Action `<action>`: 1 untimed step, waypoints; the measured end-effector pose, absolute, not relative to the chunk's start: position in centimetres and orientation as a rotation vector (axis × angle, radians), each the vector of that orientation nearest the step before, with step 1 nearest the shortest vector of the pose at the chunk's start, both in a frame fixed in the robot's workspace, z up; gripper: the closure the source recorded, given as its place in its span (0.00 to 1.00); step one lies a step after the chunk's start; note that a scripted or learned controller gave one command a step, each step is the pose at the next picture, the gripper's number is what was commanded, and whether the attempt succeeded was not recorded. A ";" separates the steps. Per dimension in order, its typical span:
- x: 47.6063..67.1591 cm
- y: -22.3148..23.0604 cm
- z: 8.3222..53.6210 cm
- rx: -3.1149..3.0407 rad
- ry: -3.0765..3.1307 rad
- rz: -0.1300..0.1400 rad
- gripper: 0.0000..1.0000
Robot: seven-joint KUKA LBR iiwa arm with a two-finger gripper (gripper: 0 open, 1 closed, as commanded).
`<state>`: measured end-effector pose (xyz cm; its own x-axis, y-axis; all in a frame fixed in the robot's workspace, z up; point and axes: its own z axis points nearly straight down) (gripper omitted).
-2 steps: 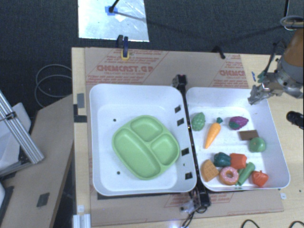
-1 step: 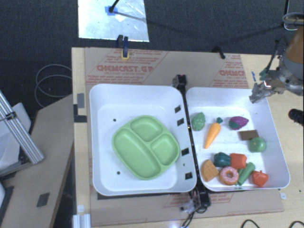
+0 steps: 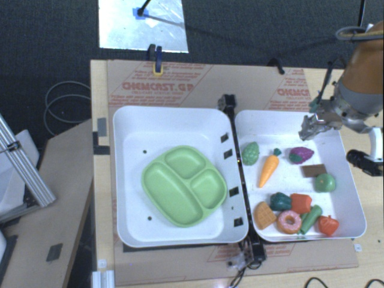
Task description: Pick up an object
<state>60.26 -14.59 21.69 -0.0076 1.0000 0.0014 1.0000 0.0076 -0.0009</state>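
My gripper [image 3: 310,128] hangs over the far right part of the right bin [image 3: 264,123], above and slightly left of a purple toy [image 3: 300,155]. Nothing shows between its fingers. Toy foods lie in that bin: a green leafy piece [image 3: 249,153], an orange carrot [image 3: 269,168], a brown block [image 3: 313,171], a green ball [image 3: 324,182], a teal piece [image 3: 279,201], a red-orange piece [image 3: 300,202], a waffle-like orange piece [image 3: 263,215], a pink donut [image 3: 289,222], a green cucumber [image 3: 311,219] and a red strawberry [image 3: 328,225].
The left bin [image 3: 132,137] holds a light green divided plate [image 3: 183,185]. A black divider with clips [image 3: 234,161] runs between the bins. The arm's orange band [image 3: 366,71] rises at the right edge. A shiny sheet [image 3: 143,17] lies beyond the bench.
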 end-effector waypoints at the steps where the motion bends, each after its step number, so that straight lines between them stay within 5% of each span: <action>1: 58.0 -9.9 22.7 -2.211 -2.230 -0.003 1.00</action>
<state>58.04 -9.95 22.71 -0.0088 1.0000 0.0024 1.0000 0.0088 0.0004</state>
